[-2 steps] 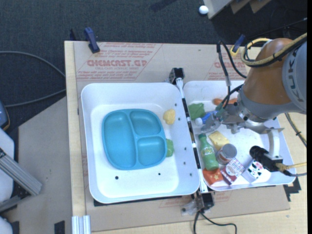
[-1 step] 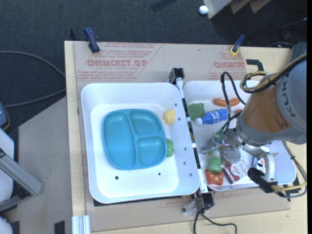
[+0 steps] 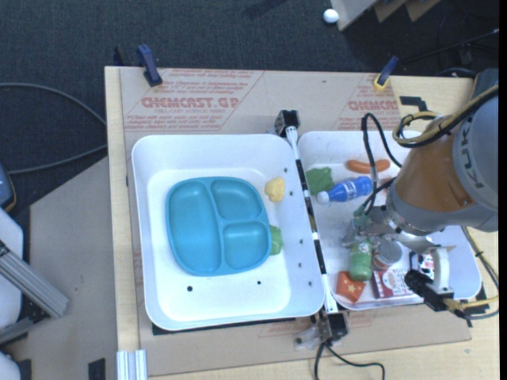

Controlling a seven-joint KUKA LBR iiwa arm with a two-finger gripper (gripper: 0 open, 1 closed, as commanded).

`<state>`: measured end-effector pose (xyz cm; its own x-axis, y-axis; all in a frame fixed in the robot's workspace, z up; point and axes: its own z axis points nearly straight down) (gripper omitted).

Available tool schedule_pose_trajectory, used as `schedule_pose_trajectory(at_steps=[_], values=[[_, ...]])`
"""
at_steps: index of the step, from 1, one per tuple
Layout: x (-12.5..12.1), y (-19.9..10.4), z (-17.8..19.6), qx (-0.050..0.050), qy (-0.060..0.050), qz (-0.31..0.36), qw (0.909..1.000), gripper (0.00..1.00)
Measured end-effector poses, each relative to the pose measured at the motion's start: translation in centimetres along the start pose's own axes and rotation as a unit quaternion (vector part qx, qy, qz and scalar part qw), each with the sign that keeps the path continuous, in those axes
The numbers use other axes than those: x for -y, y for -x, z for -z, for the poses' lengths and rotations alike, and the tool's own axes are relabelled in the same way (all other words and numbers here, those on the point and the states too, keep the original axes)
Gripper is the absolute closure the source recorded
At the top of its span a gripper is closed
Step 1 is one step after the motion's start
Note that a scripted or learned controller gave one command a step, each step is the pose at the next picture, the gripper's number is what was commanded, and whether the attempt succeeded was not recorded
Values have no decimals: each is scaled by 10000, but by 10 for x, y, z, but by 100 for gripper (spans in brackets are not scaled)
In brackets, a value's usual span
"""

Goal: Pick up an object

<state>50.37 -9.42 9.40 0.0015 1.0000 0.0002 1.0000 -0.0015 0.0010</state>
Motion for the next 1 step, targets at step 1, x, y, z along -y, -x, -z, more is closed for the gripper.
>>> schedule_pose_trajectory(at_steps=[1], values=[[-26, -73, 91, -3, -3, 15, 10000, 100]])
